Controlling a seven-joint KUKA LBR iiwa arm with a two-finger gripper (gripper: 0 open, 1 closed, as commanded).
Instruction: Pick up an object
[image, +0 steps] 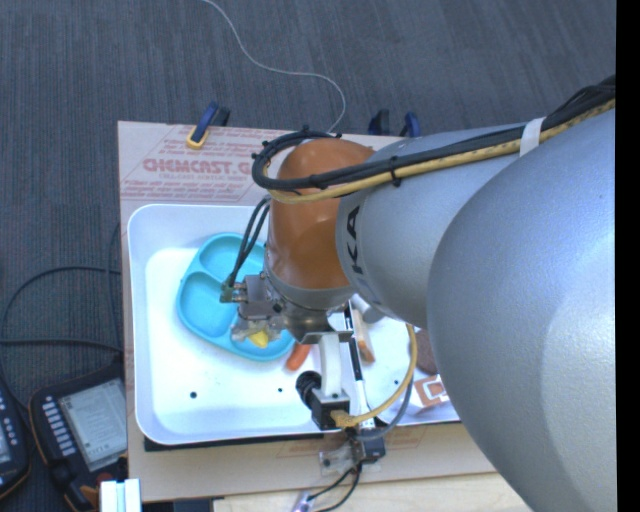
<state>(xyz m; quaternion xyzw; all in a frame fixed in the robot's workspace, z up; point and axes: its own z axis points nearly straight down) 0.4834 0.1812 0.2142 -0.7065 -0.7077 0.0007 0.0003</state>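
Grey arm (500, 270) with orange band (310, 220) seen reaching in from right, covering much of white bin (160, 400). Blue sectioned plate (205, 295) lying in bin's left half. Gripper (258, 325) lowered over plate's near edge; grip state cannot be told, hidden by wrist. Yellow object (258, 340) seen just beneath gripper; long axis unclear. Small orange piece (296, 357) beside it, slanted.

Bench (180, 165): pale board top with red printed lettering (partly legible). One shallow white bin (150, 380) rests directly on it, left side. The neighbouring bin is probably beneath the arm, largely obscured.
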